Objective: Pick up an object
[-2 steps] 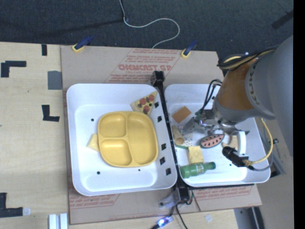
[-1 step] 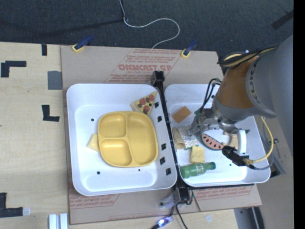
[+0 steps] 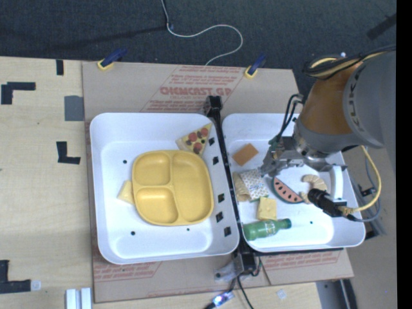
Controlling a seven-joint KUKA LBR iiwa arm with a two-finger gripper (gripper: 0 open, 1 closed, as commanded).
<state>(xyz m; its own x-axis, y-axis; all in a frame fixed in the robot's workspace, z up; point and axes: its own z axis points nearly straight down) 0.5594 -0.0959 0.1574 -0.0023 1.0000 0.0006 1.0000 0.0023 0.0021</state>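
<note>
I hang my gripper (image 3: 269,166) low in the right bin (image 3: 347,237), just above the watermelon slice (image 3: 287,190), because the small food toys lie crowded there, and I cannot tell how it stands or if it has anything.

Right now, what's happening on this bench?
The arm reaches in over the right bin, with its gripper low among toy food: an orange square, a watermelon slice, a cheese wedge and a green bottle. Nothing looks lifted yet. The left bin holds a yellow divided plate and a pizza slice.
</note>
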